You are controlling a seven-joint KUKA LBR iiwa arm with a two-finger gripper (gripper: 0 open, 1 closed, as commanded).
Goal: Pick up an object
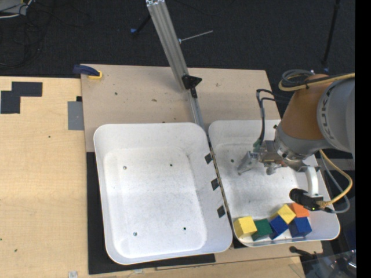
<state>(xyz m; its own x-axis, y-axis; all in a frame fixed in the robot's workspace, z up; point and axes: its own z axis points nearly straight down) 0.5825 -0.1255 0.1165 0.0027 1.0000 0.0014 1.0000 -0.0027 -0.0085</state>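
Several small blocks lie bunched in the near corner of the right bin (232, 133): a yellow block (246, 225), a green block (262, 230), a blue block (278, 227), a second yellow block (286, 213), an orange block (301, 209) and another blue block (301, 227). My gripper (255, 167) hangs over the bare middle of the right bin, well up and left of the blocks. Its fingers stand open with nothing between them.
The left bin (151, 190) lies beside the right one, with black clips on the shared rim. A slanted aluminium bar (171, 39) rises from behind the bins. A blue and yellow clamp (88, 71) sits at the bench's far left corner.
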